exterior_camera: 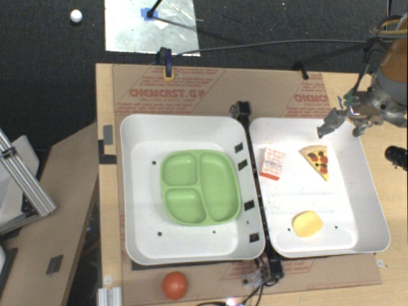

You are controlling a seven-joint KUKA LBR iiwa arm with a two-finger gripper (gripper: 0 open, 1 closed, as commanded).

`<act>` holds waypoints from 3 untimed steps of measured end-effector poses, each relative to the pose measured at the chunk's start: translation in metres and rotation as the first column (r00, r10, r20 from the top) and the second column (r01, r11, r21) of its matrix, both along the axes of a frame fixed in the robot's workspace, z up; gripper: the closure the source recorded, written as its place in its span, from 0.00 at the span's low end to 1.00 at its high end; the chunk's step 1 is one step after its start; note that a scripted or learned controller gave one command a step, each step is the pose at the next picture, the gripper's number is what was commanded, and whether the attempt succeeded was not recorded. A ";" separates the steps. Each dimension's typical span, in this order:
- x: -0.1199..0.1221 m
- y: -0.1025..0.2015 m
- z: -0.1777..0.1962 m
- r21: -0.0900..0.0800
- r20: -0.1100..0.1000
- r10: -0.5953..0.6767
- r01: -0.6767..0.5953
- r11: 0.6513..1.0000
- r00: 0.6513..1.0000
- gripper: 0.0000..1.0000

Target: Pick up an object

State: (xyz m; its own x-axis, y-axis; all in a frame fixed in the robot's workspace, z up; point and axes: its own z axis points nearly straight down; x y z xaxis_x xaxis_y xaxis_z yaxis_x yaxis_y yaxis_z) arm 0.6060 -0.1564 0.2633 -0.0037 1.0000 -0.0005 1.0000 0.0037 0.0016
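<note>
I see the arm (390,75) entering at the right edge of the tabletop (210,85), with the pincer (344,121) poised over the far right corner of the right bin (370,234). Its two fingers (326,127) are spread apart, released, with nothing between them.

Right bin contents, three items, all apart from one another:
- a pizza slice toy (317,160) near the far edge, just below the pincer, not touching it;
- a small red-and-white packet (272,164) toward the bin's left edge, near the divide between the bins;
- a yellow rounded object (307,224) toward the near edge, lying by itself.

Left bin (137,234): a green divided plate (200,187) with three compartments sits in the middle of the floor, flat.

Outside the bins: an orange-red ball (174,285) rests on the tabletop at its near edge, in front of the left bin. A small white ball (76,16) lies on the dark floor beyond the far left corner. A silvery sheet (127,18) lies past the far edge.
</note>
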 end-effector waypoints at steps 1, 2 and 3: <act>0.010 0.004 -0.053 0.001 -0.003 0.002 -0.002 1.000 1.000 0.00; 0.015 0.010 -0.113 0.001 -0.004 0.004 -0.004 1.000 1.000 0.00; 0.015 0.014 -0.155 0.001 -0.002 0.003 -0.003 1.000 1.000 0.00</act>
